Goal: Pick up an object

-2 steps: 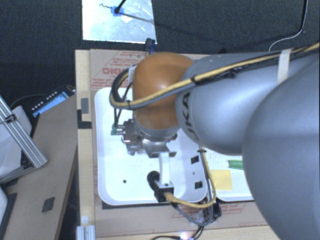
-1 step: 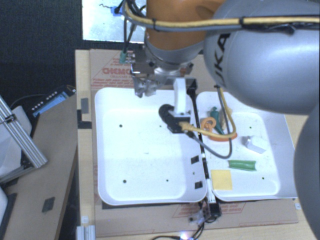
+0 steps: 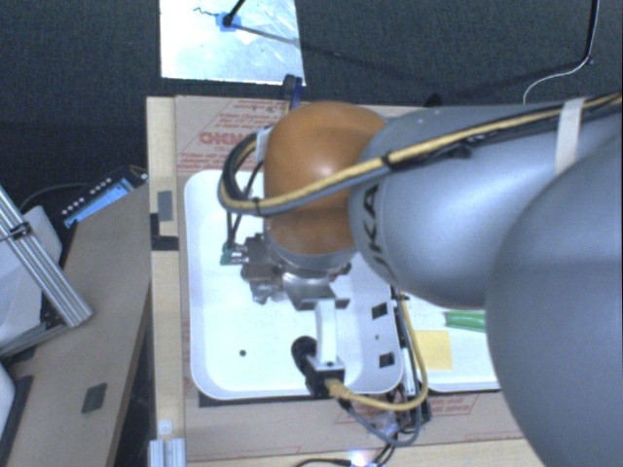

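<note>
End effector [image 3: 261,290] over left bin [image 3: 209,261], grip state unclear; yellow obj [image 3: 435,349] well right.

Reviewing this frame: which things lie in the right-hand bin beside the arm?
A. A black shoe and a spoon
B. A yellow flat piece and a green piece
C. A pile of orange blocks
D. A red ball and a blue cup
B: a yellow flat piece and a green piece show in the right bin, just past the arm.
</note>
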You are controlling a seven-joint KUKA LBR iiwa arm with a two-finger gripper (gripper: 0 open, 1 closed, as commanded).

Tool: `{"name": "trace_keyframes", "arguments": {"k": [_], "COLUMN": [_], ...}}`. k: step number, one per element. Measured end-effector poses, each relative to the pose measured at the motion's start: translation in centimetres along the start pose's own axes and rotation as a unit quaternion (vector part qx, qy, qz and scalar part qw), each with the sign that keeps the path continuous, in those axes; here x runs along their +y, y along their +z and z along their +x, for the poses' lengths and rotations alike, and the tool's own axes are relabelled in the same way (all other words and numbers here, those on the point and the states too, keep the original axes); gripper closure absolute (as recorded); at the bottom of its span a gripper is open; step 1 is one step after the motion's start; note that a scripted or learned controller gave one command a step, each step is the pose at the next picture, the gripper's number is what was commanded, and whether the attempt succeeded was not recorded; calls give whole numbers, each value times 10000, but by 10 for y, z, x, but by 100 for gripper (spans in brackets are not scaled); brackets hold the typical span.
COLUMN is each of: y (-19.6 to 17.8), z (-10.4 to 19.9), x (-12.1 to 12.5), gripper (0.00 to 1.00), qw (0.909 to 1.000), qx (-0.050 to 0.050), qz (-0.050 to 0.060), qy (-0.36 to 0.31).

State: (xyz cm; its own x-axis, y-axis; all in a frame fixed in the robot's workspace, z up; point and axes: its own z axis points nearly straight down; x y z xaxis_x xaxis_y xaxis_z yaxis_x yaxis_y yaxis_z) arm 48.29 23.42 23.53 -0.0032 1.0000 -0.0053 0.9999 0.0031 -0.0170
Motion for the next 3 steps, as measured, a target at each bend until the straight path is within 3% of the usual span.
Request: {"name": "trace_keyframes", "arguments": {"k": [1, 2, 3], "y": [-114, -28, 85], "z": [-1, -3, 0], "x": [66, 188, 93], "gripper": [100, 100, 100], "qw": [9999, 10000, 10000], "qx": [52, 17, 8], "qz": [-162, -88, 0], "qy": [4, 24, 4]}}
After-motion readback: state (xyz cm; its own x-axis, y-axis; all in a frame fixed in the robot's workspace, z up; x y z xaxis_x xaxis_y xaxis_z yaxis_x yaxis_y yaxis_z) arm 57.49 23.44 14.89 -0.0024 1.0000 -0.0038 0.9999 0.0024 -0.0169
